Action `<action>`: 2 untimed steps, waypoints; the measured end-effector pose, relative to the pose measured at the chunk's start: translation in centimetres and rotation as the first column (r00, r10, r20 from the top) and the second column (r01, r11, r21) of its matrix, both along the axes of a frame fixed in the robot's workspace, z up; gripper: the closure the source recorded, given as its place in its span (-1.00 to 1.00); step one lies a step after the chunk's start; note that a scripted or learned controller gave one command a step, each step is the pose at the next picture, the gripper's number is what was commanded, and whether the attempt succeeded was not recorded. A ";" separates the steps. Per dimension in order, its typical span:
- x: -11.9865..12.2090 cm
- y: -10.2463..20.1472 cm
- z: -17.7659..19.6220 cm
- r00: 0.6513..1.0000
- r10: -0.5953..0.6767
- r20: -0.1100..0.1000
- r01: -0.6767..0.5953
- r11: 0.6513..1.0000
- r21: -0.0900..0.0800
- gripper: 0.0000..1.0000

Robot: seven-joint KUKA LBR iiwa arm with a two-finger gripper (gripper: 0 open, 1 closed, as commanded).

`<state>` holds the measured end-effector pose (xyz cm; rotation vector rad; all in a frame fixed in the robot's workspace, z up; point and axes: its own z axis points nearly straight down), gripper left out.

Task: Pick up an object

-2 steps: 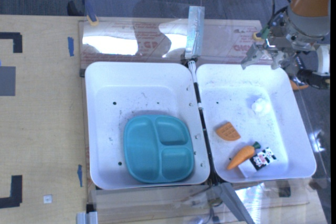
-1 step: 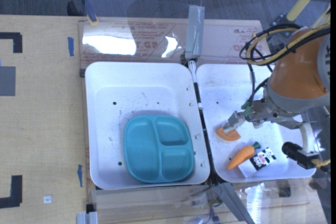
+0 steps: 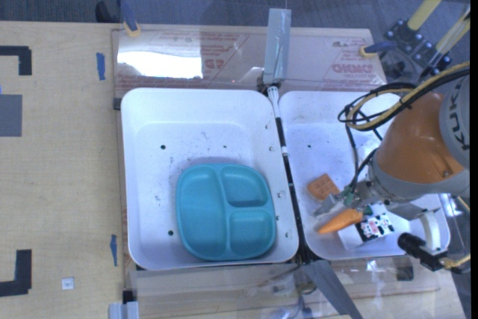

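Grey and orange, the arm (image 3: 418, 146) hangs over the right white plastic bin (image 3: 317, 123). Left of it, the teal three-compartment plastic tray (image 3: 224, 211) fills the left white bin (image 3: 149, 123) on the table (image 3: 60, 160). An orange toy carrot (image 3: 340, 221) lies just beside the fingers (image 3: 357, 199), long axis tilted, pointing lower left; their state cannot be told. A tan cracker-like square (image 3: 323, 186) sits close by.

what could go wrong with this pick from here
The hand sits low over a tight cluster in the right bin: a carrot, a tan cracker-like piece and a small black-and-white item. It could catch two things or knock one aside. The cluster also lies near the bin's front wall, so the fingers may hit it. The loose cables could snag.
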<state>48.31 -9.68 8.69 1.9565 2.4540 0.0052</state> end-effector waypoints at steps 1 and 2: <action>2.0 -0.1 0.0 0.999 0.040 -0.001 -0.040 0.999 -0.001 -1.00; 2.2 -0.1 1.0 0.999 0.041 0.005 -0.041 0.999 -0.002 1.00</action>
